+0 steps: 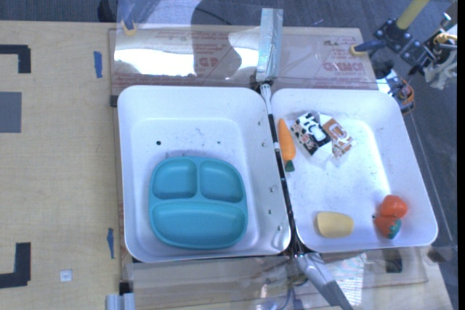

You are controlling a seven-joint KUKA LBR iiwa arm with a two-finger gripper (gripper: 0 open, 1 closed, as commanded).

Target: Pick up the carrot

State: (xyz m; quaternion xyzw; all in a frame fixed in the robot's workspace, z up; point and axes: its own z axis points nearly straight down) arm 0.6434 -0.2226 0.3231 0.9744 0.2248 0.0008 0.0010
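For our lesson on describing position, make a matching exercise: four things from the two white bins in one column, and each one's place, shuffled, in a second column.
Things:
1. carrot
2. teal divided plate
3. yellow piece
4. red-orange tomato

Places:
A. right bin, near-right corner
B. left bin, near half
C. right bin, along the wall shared with the left bin
D. right bin, near edge, left of the tomato

Pairs: 1-C, 2-B, 3-D, 4-A

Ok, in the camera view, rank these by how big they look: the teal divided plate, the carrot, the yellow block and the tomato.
Largest to smallest as they appear:
1. teal divided plate, by far the largest
2. carrot, long but thin
3. yellow block and tomato: these two look about alike, so I won't rank them
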